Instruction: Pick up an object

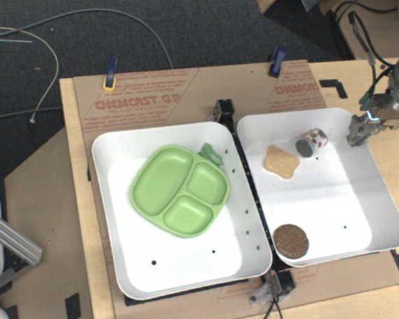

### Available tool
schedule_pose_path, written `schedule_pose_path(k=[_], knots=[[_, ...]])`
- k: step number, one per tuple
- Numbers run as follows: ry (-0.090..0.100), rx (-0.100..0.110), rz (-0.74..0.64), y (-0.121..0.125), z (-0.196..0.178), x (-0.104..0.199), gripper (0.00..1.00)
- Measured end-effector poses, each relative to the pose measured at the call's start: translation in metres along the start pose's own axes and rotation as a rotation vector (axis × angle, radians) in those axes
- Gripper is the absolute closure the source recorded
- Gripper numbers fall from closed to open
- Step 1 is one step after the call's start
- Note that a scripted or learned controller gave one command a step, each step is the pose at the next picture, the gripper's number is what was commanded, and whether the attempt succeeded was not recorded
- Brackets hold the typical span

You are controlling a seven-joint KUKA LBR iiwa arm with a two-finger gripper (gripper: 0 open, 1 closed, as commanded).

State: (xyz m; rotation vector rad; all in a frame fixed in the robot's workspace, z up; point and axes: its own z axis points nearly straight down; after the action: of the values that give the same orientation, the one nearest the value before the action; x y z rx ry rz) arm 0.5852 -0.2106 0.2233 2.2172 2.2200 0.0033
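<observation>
Tan biscuit-shaped object [281, 161] mid-bin, fingers [360, 133] apart — at right rim.

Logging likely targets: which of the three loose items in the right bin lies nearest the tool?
The small grey cup on its side, at the bin's far edge, closest to the tool; the tan piece and brown disc lie farther.

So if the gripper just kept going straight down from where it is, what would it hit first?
Probably the right bin's right rim or wall: the gripper hangs over that edge. Depth is unclear from this slant. The small cup-like object lies further left, off that line.
</observation>
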Motion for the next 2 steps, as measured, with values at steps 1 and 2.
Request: schedule_pose_path(k=[1,2], knots=[[0.004,0.005,-0.006,0.009,-0.001,0.060,1.00],[0.005,0.006,-0.005,0.001,-0.009,0.112,1.00]])
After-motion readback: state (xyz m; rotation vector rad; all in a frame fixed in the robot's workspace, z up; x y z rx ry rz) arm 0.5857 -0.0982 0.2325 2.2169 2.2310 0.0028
